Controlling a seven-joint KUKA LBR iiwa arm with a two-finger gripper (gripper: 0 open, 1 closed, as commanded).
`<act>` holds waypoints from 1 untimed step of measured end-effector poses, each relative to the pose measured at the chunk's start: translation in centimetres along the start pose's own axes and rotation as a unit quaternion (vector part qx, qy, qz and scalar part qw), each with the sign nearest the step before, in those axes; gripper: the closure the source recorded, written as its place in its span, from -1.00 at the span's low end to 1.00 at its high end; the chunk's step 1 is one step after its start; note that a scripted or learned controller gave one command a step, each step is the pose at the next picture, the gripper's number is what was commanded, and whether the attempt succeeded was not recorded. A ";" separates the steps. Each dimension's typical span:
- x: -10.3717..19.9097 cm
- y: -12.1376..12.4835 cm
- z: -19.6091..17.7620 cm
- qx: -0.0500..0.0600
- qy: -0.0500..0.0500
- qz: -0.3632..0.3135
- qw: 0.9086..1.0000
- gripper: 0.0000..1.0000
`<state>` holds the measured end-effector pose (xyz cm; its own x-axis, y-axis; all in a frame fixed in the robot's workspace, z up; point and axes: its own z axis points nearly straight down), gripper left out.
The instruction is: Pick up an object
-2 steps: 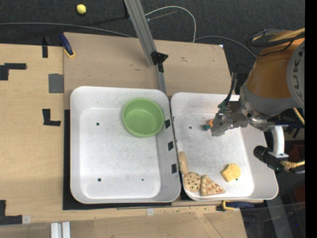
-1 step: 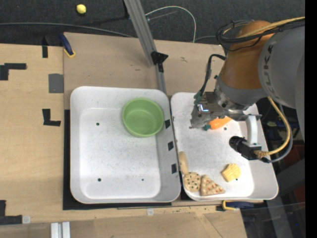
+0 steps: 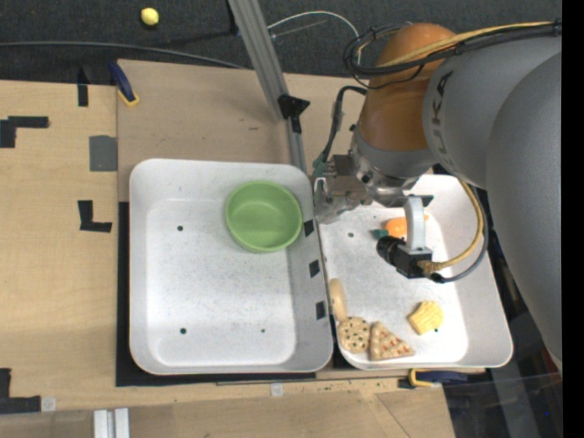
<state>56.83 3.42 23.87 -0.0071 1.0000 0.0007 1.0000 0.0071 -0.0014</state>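
Note:
The gripper (image 3: 334, 196) hangs over the far left corner of the right bin (image 3: 474, 336), close to the wall shared with the left bin. The arm's orange band and grey body cover it from above. A small orange object (image 3: 394, 226) lies just right of the gripper, partly hidden. Along the near edge of the right bin lie a beige oblong piece (image 3: 338, 297), a round cracker (image 3: 353, 334), a pizza-slice toy (image 3: 388, 343) and a yellow chunk (image 3: 425, 318). A green bowl (image 3: 264, 214) stands in the left bin (image 3: 173, 281), at its far right.
A slanted metal bar (image 3: 265, 53) crosses behind the bins. A yellow ball (image 3: 150, 15) lies on the dark floor at the far left. The arm covers the far right part of the right bin.

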 end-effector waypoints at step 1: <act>4.6 1.3 1.6 0.001 0.000 0.001 1.000 1.00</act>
